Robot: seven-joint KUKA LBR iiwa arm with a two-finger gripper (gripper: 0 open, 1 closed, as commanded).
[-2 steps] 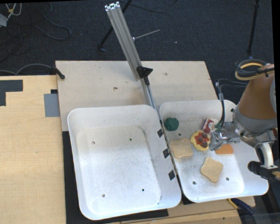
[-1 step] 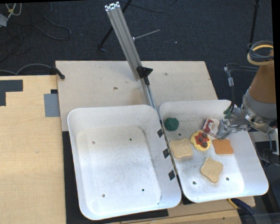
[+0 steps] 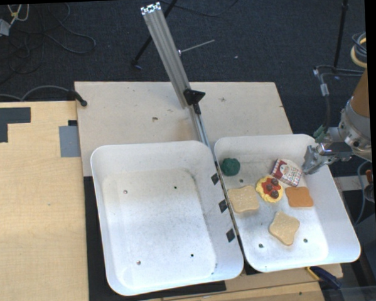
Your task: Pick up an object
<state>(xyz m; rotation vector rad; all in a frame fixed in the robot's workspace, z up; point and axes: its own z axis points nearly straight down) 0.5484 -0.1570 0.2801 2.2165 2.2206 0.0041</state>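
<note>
The right bin (image 3: 334, 249) holds several small objects: a green ball (image 3: 230, 166), a tan toast slice (image 3: 243, 199), a yellow pizza piece with red toppings (image 3: 270, 189), a red and white packet (image 3: 285, 171), an orange slab (image 3: 299, 197) and a tan bread piece (image 3: 284, 228). My gripper (image 3: 312, 160) hangs at the bin's right rim, just right of the red and white packet, with nothing visibly between its fingers.
The left bin (image 3: 114, 182) lies beside the right one, with black clips along the shared rim. A slanted aluminium bar (image 3: 170, 59) rises behind the bins. A wooden table (image 3: 34, 205) sits at the left.
</note>
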